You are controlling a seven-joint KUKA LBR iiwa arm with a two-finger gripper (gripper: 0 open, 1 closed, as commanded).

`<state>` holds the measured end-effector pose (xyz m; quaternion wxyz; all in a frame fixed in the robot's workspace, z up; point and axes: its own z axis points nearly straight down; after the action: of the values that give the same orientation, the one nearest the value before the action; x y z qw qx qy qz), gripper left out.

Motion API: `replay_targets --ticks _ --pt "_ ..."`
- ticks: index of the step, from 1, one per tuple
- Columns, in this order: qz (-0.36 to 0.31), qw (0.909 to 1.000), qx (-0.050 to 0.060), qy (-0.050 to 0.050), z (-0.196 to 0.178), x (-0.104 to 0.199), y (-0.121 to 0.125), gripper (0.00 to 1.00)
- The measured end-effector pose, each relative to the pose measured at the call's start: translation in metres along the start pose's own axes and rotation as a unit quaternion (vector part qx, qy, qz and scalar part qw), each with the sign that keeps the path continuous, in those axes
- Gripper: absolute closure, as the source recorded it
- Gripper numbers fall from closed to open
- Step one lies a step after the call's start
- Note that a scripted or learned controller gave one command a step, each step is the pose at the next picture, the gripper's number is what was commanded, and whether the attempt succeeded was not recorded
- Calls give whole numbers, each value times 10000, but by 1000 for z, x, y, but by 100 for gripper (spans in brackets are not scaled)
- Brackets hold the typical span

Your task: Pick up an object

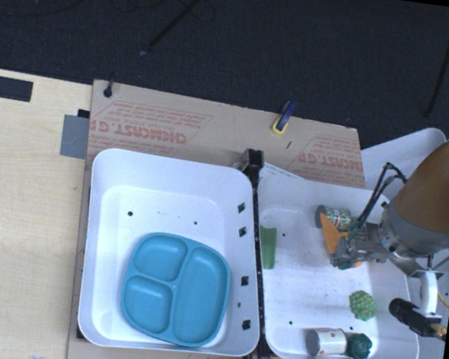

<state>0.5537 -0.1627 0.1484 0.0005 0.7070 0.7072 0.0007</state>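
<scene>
My gripper (347, 256) is low in the right bin (289, 310), near its far right part, reaching in from the right. An orange carrot-like piece (331, 235) lies just left of it, touching or nearly touching it. A small can with a green label (335, 216) lies behind the orange piece. A light green knobbly ball (362, 304) sits in front of the gripper. A white cylinder (326, 342) and a dark green ball (360, 345) rest at the bin's near edge. A green flat block (266, 246) lies by the left wall.
The left bin (113, 200) holds a blue divided plate (176, 288). A black divider with clips (248, 253) runs between the bins. The arm's orange band (432, 189) hangs over the right bin's far right corner. Cardboard (182, 126) lies under both bins.
</scene>
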Motion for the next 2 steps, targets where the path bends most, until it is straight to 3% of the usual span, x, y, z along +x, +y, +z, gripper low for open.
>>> replay_targets --ticks 2 --pt "-3 10000 2 0 -81 6 7 100"
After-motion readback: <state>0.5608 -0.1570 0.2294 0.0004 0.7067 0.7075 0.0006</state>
